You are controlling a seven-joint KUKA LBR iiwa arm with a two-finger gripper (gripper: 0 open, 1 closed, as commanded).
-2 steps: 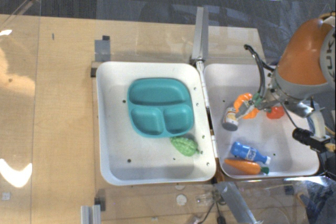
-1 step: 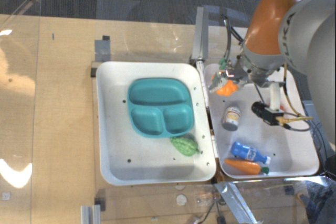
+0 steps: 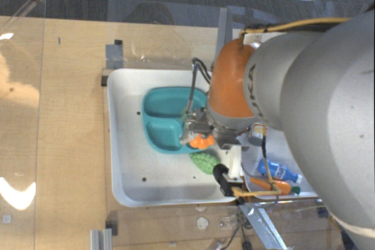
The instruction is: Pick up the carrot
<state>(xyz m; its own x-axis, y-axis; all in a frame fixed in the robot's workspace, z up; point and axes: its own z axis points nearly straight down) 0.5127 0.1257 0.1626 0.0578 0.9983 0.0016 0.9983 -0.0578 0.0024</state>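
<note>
A slim orange carrot (image 3: 274, 186) with a green end lies in the right bin (image 3: 304, 156), near its front edge. My gripper (image 3: 192, 133) hangs low over the left bin (image 3: 126, 143), at the right edge of a teal divided tray (image 3: 167, 117). A small orange thing (image 3: 203, 141) sits right at the gripper's tip, touching or nearly touching it; I cannot see whether it is gripped. The arm's orange band and grey body hide most of the right bin.
A green leafy toy (image 3: 205, 162) lies in the left bin just in front of the orange thing. A blue bottle (image 3: 279, 172) rests in the right bin beside the carrot. The left bin's floor to the left and front is bare.
</note>
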